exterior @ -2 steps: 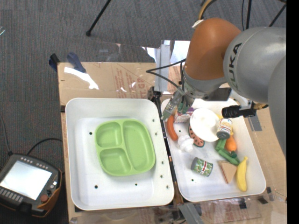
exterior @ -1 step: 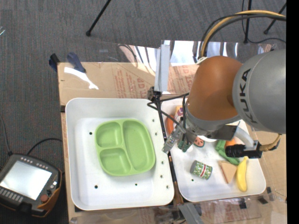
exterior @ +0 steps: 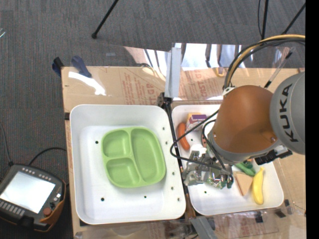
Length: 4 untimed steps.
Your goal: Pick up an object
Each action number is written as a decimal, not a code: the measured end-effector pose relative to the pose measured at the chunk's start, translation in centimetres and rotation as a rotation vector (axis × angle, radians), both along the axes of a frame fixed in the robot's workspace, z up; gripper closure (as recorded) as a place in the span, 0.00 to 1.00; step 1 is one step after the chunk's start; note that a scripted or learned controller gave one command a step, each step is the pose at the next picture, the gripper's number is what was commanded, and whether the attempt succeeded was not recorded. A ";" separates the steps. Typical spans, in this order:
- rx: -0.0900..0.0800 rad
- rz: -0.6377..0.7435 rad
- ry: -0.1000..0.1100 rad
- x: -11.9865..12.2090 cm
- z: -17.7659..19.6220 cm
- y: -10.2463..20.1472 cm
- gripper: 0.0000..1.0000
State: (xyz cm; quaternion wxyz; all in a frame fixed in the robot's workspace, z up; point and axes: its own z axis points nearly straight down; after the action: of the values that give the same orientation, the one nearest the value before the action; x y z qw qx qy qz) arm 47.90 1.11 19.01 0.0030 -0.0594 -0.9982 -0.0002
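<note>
My gripper [exterior: 207, 175] reaches down into the right bin [exterior: 219, 208], near its left middle; the arm's orange band and wrist hide much of the bin. Whether the fingers are apart I cannot make out. Around it lie toy foods: a red-orange sausage [exterior: 183, 136] at the upper left, a small box with a purple label [exterior: 195, 119] behind it, a yellow banana [exterior: 257, 185] at the lower right, a tan wedge [exterior: 243, 184] beside the banana, and a green piece [exterior: 245, 167] just above the wedge.
The left bin [exterior: 84, 123] holds a light green divided plate [exterior: 133, 156] with three compartments. A black cable loops over the divider between the bins. A teach pendant [exterior: 30, 195] lies on the floor at the lower left.
</note>
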 end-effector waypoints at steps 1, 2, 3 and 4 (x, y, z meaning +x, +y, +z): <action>-0.001 -0.055 -0.015 5.1 10.2 -3.3 1.00; 0.002 0.173 0.000 2.1 2.7 -6.4 1.00; 0.005 0.424 -0.002 1.9 -3.9 -14.6 1.00; 0.004 0.424 -0.004 1.9 -3.8 -14.6 0.00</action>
State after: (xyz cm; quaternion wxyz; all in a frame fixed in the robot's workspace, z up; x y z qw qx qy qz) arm 49.83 -13.45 15.21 0.0013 0.1517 -0.9884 -0.0017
